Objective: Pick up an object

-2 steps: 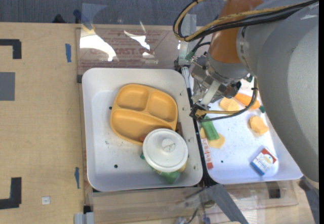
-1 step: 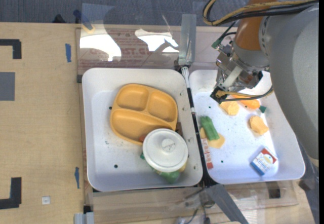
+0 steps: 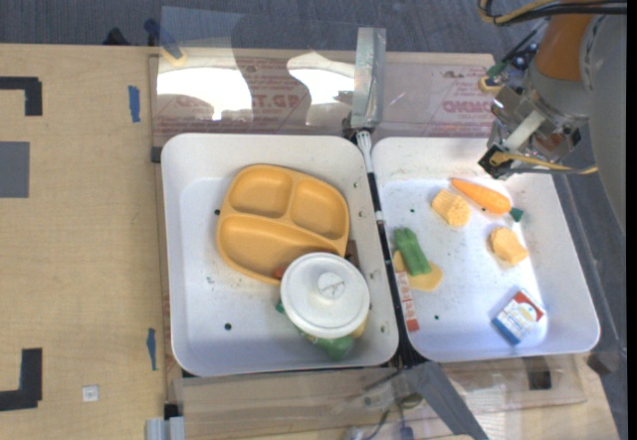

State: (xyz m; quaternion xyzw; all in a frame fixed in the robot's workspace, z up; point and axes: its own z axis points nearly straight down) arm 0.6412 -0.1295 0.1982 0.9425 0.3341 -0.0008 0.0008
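My gripper hangs over the far right part of the right bin, just above and right of an orange carrot with a green tip. Nothing shows in its grasp. In the same bin lie a yellow chunk, a second yellow chunk, a green pickle resting on a flat yellow piece, and a small blue, white and red carton.
The left bin holds an orange divided plate and a round white lidded container over something green. A thin red item lies by the divider between the bins. Clear plastic sheeting stands behind both bins.
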